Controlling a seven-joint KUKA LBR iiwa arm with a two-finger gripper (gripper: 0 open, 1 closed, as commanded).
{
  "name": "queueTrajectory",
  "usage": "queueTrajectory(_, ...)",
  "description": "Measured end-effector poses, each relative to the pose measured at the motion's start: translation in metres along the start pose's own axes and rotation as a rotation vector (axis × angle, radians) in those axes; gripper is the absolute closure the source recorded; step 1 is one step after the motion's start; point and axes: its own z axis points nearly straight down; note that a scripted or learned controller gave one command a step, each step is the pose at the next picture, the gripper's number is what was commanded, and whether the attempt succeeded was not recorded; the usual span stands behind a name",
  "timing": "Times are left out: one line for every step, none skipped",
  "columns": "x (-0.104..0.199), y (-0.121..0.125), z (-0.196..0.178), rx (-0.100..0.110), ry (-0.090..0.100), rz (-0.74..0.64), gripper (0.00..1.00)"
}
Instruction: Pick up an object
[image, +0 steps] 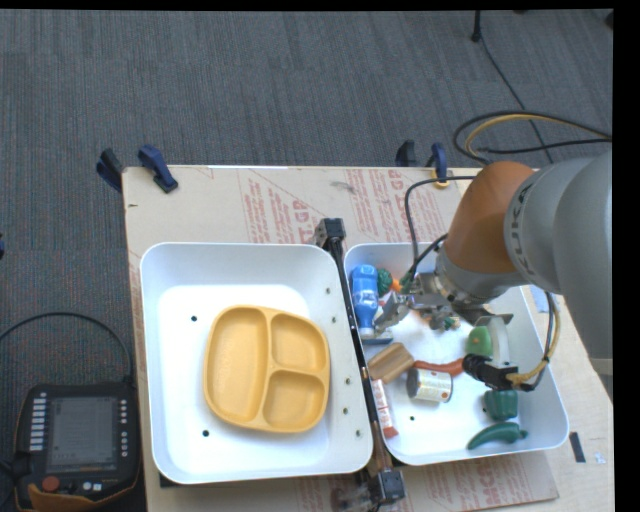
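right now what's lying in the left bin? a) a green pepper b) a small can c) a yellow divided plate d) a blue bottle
c: the yellow divided plate lies alone in the left bin, while the blue bottle and the other small items sit in the right bin under the arm.

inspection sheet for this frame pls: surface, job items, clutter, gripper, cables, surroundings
Surface: cardboard-topped bench bearing left bin and right bin, side by side.
Job's things: right bin holds blue bottle, wooden block, small can, green objects.
Clutter: yellow divided plate in the left bin.
Grippers: gripper low in the right bin beside the blue bottle; nothing seen held.
Cables: yellow and black hoses looping over the arm.
Surroundings: grey carpet; blue clamps at bench edge; teach pendant on the floor.
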Motion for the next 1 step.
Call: queueTrajectory(-0.0009,0.0297,-0.0005,-0.004,0.0,-0.002,0.0)
